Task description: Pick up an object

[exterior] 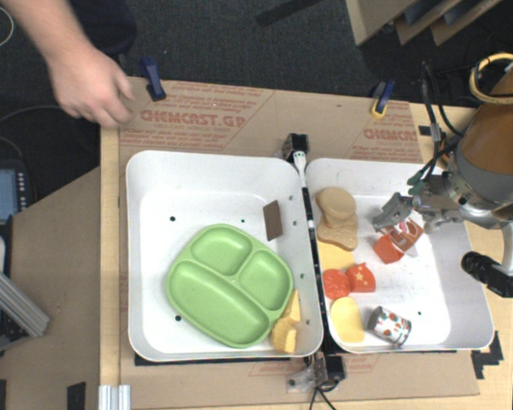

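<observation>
End effector (399, 214) low in right bin (455, 339), grip state impossible to tell, touching red object (398, 241); could nudge it aside if closing off-centre

KUKA iiwa arm (491, 139), grey with an orange band, carrying a 2-finger gripper (399, 218).

The arm's wrist section is a rounded, bulky shell: a broad orange band on top, smooth light grey casing below it. Black cables run down along its left side toward the gripper, and a yellowish loop of hose or cable curls at the top near the orange band. The gripper body is a compact cluster of grey metal and dark parts with small brackets; its fingers (386, 219) are short, dull grey pieces. A black cylindrical piece juts out beneath the grey casing at the lower right.
</observation>
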